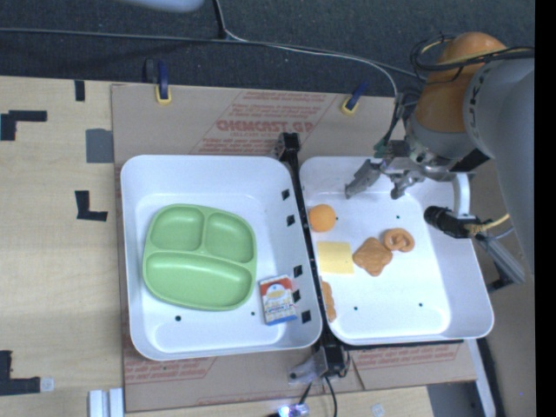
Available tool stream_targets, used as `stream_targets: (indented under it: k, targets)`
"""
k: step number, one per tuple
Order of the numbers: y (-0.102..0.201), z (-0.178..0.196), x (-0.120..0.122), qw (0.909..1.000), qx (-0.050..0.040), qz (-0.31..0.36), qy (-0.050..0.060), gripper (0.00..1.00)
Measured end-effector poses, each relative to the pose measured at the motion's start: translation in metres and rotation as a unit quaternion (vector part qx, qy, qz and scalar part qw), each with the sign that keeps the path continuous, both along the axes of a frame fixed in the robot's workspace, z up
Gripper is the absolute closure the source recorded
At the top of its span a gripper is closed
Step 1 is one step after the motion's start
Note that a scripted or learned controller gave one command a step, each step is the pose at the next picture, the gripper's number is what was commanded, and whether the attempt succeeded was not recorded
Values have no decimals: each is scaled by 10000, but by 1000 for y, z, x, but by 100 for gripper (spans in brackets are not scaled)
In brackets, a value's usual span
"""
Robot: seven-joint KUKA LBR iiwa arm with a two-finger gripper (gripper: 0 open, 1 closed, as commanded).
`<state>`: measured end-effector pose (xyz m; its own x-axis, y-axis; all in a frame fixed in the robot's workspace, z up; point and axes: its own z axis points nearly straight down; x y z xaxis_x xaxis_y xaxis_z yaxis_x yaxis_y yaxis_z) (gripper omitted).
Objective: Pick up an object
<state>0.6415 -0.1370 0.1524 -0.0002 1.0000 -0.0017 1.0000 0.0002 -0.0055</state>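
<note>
A brown cardboard sheet (252, 120) with red lettering lies under both bins, held by two yellow-tipped clamps (162, 88) at its far edge.

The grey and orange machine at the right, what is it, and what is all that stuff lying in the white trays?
It is a robot arm, seen by one camera fixed above the bench and looking down at a slant. At its end is a two-finger gripper, open, hanging above the right white bin and holding nothing. In that bin lie a small orange ball, a flat yellow square and two tan, pastry-like pieces. The left white bin holds a green divided plate and a small printed carton.
</note>
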Motion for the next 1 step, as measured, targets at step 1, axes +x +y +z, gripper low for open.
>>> stream_targets:
  k: [1]
  targets:
    - [-5,-47,4,10000,0,3,1,0]
